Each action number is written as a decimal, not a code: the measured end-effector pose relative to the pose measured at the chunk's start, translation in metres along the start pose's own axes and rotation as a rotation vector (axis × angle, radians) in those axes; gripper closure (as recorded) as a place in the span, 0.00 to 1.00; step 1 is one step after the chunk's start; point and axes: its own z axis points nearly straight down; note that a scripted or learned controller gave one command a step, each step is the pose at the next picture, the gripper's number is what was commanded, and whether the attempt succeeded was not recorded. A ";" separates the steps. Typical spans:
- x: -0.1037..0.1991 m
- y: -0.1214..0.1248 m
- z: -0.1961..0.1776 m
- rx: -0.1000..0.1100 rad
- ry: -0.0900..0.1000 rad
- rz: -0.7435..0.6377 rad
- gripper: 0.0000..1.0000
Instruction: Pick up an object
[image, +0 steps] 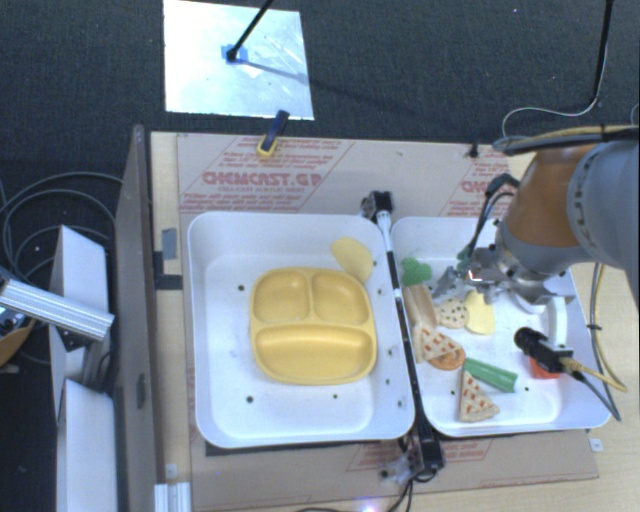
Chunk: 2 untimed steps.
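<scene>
Left bin (215, 330): shallow white plastic with rounded corners, holding a glossy yellow divided tray (312, 325) with three compartments, and a pale yellow oval piece (352, 257) leaning against the bin's right wall.
Right bin (580, 385): same white plastic, carrying a scatter of small toy-food pieces.
Toy food: a green chunk (416, 270) near the dividing wall; a tan, stick-like piece (419, 303) below it; a dotted cracker-like piece (453, 315); a pale yellow rounded piece (481, 316); a round waffle-patterned piece (439, 348); a green wedge (490, 374); a triangular waffle-patterned slice (475, 398) near the front wall.
Arm (570, 210): grey with an orange band, reaching in from the right over the right bin.
Gripper (468, 274): metallic, hanging low just above the dotted cracker and the pale yellow piece; whether its pincer is apart or together, I cannot tell.
Bench (300, 170): brown sheet with red lettering lying under both bins.
</scene>
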 end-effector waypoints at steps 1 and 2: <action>0.012 -0.022 0.033 -0.014 -0.001 0.003 0.00; 0.015 -0.085 0.031 -0.021 -0.003 0.006 0.00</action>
